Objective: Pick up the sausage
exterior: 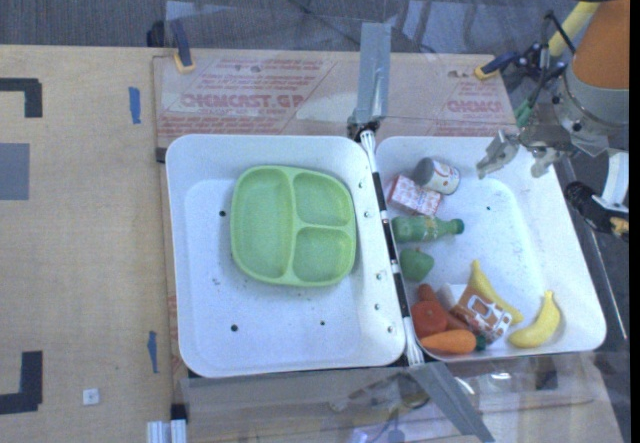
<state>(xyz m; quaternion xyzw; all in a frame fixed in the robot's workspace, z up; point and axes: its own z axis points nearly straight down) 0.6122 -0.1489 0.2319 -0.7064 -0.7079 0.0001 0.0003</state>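
In the right bin (540, 221), a short reddish-brown piece (426, 293) that looks like the sausage lies near the front left. It is wedged among other toy food, partly hidden by a red tomato (430, 317). My gripper (517, 157) hangs over the bin's far right corner, well away from the sausage. Its two fingers stand apart, open, with nothing between them.
The right bin also holds a grey can (437, 174), a red-and-white packet (413, 196), a green bottle (425, 228), a green pepper (417, 263), a carrot (450, 341), a printed packet (482, 314) and two bananas (535, 323). A green divided plate (293, 225) lies in the left bin (200, 311).
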